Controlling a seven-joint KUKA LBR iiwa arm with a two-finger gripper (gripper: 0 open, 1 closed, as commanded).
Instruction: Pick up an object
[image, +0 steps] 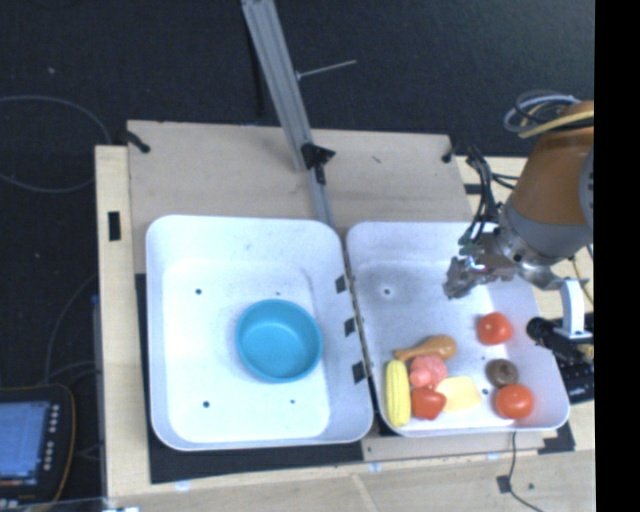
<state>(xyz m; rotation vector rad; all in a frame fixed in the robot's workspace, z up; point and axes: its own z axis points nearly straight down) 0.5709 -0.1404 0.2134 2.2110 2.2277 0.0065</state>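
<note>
My pincer (458, 282): low over the right bin (400, 255), nothing visibly held; I cannot tell how far open.
Nearest pick: tomato (493, 328), just beside me.
Left bin (180, 250): blue bowl (279, 340).

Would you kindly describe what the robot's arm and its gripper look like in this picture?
The arm is a thick rounded body, grey, with a broad orange band above the wrist. Looped pale cables sit at its top and dark cables run down its left side. The gripper is a small grey metal piece, darker than the white bin below it.
</note>
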